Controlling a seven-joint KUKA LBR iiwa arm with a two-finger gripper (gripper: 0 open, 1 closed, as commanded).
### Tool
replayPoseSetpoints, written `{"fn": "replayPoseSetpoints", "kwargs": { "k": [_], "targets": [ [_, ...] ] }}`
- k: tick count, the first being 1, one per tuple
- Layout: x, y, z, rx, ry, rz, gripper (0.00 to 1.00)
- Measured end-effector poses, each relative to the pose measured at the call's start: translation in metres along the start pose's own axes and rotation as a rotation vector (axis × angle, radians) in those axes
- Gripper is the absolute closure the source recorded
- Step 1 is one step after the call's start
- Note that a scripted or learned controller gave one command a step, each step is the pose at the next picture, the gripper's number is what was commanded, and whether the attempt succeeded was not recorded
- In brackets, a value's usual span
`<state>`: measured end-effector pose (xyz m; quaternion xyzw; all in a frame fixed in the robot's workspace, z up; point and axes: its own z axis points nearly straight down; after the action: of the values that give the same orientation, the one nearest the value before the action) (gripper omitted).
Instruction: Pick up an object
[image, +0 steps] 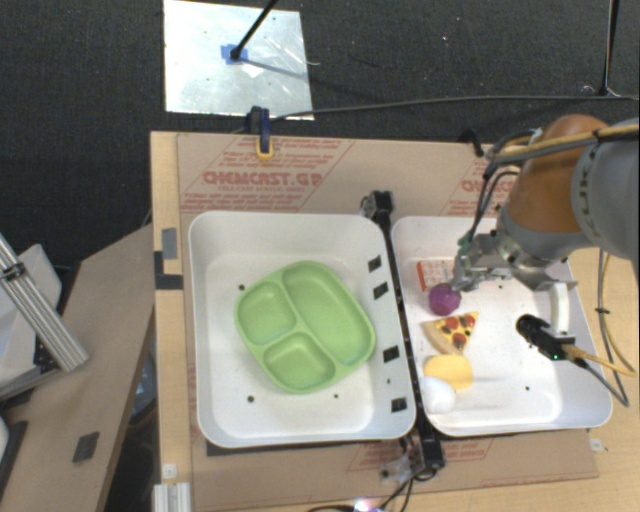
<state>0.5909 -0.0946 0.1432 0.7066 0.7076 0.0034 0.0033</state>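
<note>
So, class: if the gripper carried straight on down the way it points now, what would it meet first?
Most likely the purple ball: the gripper hangs just above it, tipped down-left in the right bin. Depth is unclear from one slanted view, so it might brush past onto the bin floor.

Brown bench (300, 165) under two white bins, left bin (215, 240) beside right bin (580, 400).

Plate (303, 325) in left bin (215, 300)
</note>
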Motion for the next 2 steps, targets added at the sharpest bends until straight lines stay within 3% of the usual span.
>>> {"fn": "replayPoseSetpoints", "kwargs": {
  "k": [2],
  "targets": [
    [0.000, 0.003, -0.067, 0.005, 0.000, -0.003, 1.00]
  ]
}}
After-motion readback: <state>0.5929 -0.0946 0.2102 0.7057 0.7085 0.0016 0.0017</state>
